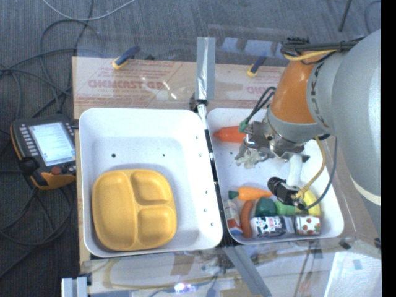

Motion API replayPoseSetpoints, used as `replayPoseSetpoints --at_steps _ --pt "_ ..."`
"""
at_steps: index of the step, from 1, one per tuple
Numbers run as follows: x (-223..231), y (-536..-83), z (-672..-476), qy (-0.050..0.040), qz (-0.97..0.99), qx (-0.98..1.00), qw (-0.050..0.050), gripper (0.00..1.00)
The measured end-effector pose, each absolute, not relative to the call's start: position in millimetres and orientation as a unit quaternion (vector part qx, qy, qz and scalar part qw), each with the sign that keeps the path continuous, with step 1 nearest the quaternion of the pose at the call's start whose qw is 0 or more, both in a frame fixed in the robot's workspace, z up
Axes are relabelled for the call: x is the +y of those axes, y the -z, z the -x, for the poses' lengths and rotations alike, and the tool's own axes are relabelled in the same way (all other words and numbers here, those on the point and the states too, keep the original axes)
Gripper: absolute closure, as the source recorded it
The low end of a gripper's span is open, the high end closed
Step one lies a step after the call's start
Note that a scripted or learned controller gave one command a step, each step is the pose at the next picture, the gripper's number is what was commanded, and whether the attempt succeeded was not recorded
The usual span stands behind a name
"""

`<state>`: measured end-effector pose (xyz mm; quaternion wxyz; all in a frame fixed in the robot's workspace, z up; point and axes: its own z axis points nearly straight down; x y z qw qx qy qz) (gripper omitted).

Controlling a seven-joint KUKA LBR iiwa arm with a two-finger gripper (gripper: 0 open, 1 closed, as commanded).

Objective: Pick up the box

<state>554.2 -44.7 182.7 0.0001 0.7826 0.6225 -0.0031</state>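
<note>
The arm reached in from the right and hung over the far half of the right bin. Its pincer pointed down toward the bin's bare floor, and whether it was open or closed could not be told from this slant. Nothing showed in its grip.

The box (black and white, patterned) lay flat against the near wall of the right bin, well apart from the pincer. A small red-and-white carton sat just beside it toward the right. A brown sausage curved along the box's left end. A green item rested just behind the box, and a yellow item lay behind the carton. A lower carrot lay between this cluster and the pincer. An upper carrot lay near the far left corner of the bin, just left of the pincer.

The left bin held a yellow divided plate in its near left part. Both bins stood side by side on the desk.
</note>
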Motion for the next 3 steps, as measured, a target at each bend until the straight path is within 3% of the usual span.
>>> replayPoseSetpoints --at_steps 1,2,3 --pt "19 -206 -565.3 0.0029 -0.838 0.546 0.0 1.0" --pt "22 -234 -559.7 0.0028 -0.947 0.323 0.002 1.0" --pt "45 -189 -503.9 0.0041 -0.967 0.254 0.001 1.0"
